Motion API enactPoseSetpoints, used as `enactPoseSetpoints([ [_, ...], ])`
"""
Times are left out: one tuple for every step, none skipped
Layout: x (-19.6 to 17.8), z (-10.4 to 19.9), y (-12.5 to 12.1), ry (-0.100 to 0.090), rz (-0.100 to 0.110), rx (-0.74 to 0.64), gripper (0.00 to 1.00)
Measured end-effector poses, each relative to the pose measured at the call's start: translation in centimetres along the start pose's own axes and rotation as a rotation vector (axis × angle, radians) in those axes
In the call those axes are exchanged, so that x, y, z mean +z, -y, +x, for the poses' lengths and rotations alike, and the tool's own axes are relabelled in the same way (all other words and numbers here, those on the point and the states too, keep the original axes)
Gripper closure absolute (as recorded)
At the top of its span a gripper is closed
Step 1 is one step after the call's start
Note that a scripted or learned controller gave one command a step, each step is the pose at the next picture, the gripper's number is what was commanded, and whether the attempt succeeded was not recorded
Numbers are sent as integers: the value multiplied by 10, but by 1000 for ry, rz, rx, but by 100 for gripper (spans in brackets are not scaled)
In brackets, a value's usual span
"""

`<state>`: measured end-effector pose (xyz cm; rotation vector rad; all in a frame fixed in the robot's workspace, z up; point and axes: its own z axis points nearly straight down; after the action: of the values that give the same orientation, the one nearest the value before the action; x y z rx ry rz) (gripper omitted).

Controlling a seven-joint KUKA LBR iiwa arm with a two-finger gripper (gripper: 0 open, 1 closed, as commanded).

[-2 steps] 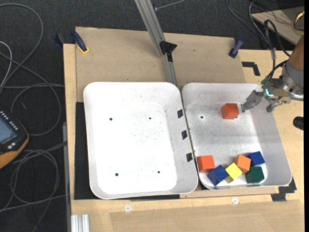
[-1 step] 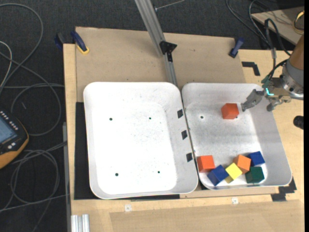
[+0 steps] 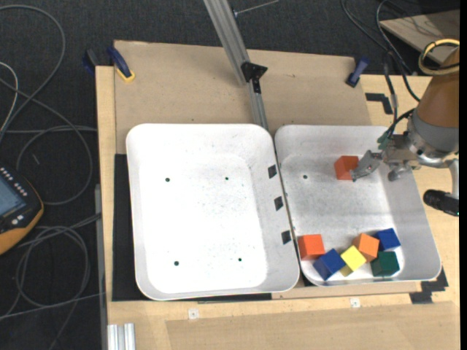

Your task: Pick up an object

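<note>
A small orange-red cube [image 3: 346,168] sits in the upper part of the right white bin [image 3: 408,217], touching one finger of the grey two-finger gripper [image 3: 379,168], whose fingers are spread open, clasping nothing.

Even, bright overhead light, white bins [image 3: 197,144] near overexposed, soft short shadows beneath the blocks [image 3: 352,257], dark floor dim, slight overall softness.

We see white bins [image 3: 197,141] speckled with black dots, blocks in orange [image 3: 346,168], blue [image 3: 328,262], yellow [image 3: 353,258] and green [image 3: 385,264].
</note>
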<state>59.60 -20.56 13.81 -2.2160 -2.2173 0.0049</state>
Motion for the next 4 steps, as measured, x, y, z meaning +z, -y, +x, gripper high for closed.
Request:
enactPoseSetpoints([
  [41, 1, 1, 0, -1, 0, 0],
  [27, 0, -2, 2, -9, -1, 100],
  [-18, -1, -1, 4, -13, -1, 100],
  [-63, 2, 2, 5, -13, -1, 100],
])
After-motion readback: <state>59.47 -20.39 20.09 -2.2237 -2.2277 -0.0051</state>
